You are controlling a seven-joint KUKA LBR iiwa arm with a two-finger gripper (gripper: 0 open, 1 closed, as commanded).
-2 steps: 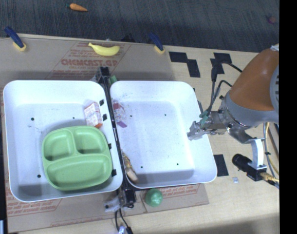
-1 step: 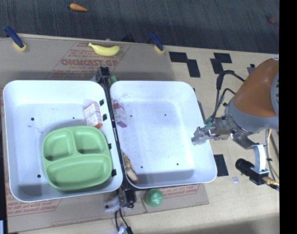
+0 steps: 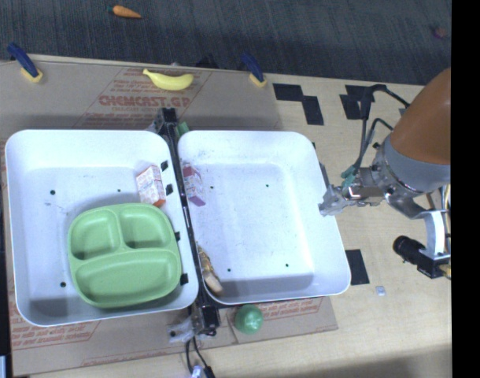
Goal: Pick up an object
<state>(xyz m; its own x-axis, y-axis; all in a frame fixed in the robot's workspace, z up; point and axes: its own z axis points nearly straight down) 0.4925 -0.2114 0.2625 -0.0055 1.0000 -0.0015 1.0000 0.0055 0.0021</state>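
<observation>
Hovering just outside the right wall of the right bin [image 3: 334, 250], the pincer [image 3: 333, 203] sits low over the bench [image 3: 397, 313], with nothing seen between its tips; whether it stands wide or narrow cannot be told at this angle and blur.

Candidates for the pick lie across the 2 bins: in the left bin [image 3: 20, 211] a green divided tray [image 3: 126, 252] rests toward the near edge, with a small red-and-white carton [image 3: 150, 184] just beyond it near the dividing wall; in the right bin a red-and-white packet [image 3: 192, 183] lies against the left wall, and a tan object [image 3: 209, 276] sits in the near left corner. A yellow banana [image 3: 169, 78] rests on the cardboard [image 3: 114, 101] at the far edge of the bench, and a green ball [image 3: 249, 318] at the near edge, both outside the bins.

My judgement is that the arm is only at the approach; to do it well, it should lift clear of the right wall first; then travel over a small item; the packet seems the nearest choice, though its place tight against the wall risks a tip striking the rim; coming straight down with tips astride its narrow side would serve best.
</observation>
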